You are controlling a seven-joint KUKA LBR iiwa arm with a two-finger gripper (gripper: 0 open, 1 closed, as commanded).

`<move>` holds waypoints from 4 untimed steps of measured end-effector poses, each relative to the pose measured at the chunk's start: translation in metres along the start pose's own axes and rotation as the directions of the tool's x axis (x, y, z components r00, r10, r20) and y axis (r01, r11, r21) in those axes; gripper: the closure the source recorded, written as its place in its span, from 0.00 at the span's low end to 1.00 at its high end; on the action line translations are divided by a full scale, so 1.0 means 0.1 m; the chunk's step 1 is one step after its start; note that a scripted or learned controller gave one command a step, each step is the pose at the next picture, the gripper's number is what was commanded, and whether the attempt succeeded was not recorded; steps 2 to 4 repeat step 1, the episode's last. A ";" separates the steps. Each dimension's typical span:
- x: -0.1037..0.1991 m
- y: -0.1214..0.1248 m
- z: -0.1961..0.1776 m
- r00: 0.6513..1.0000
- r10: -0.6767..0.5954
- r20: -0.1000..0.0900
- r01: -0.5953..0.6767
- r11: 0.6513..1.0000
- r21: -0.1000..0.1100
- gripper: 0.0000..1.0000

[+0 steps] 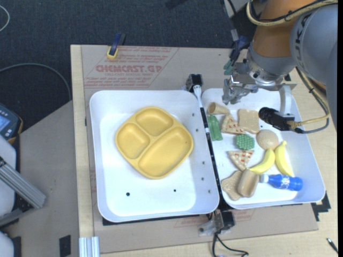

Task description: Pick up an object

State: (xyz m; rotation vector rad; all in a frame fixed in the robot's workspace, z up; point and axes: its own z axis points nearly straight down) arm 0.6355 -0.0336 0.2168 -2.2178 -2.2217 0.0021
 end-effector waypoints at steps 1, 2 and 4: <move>0.02 0.04 0.02 1.000 0.001 0.001 -0.001 1.000 -0.003 1.00; 0.02 0.04 0.02 1.000 0.001 0.001 -0.001 1.000 -0.003 1.00; 0.02 0.04 0.02 1.000 0.001 0.001 -0.001 1.000 -0.003 1.00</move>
